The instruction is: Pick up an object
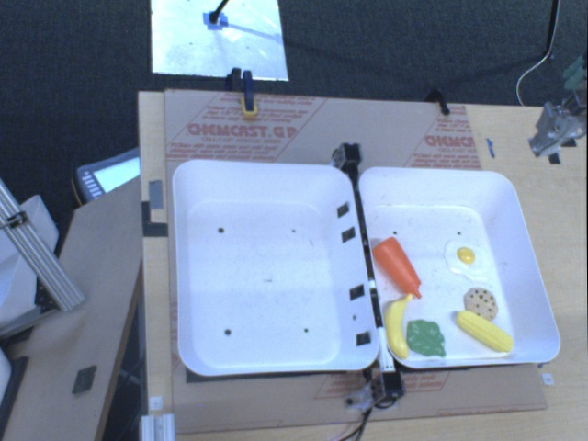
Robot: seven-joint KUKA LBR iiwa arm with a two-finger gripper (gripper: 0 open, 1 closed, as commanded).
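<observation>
I judge the pick has not started: the end effector [554, 136] waits above the worktop's far right corner, its state I cannot tell, so next I must bring it down to the orange plastic carrot [397, 263] in the right shallow white bin [524, 246].

Left bin [266, 274]: floor found bare; open access from above across its whole span.
Right bin [432, 205]: far half of the floor unobstructed; near half occupied.
Obstacles, right bin: carrot [397, 265] and banana [397, 327] lie against the divider side; green leaf [426, 338] touches the banana; cookie [480, 302] and corn cob [484, 331] lie close together; fried egg [462, 256] lies apart.
Gaps: clear floor noted between carrot and fried egg.
Divider: clips [356, 292] along the shared rim are noted.
Desk [303, 127]: far edge carries a clamp [247, 92].
</observation>
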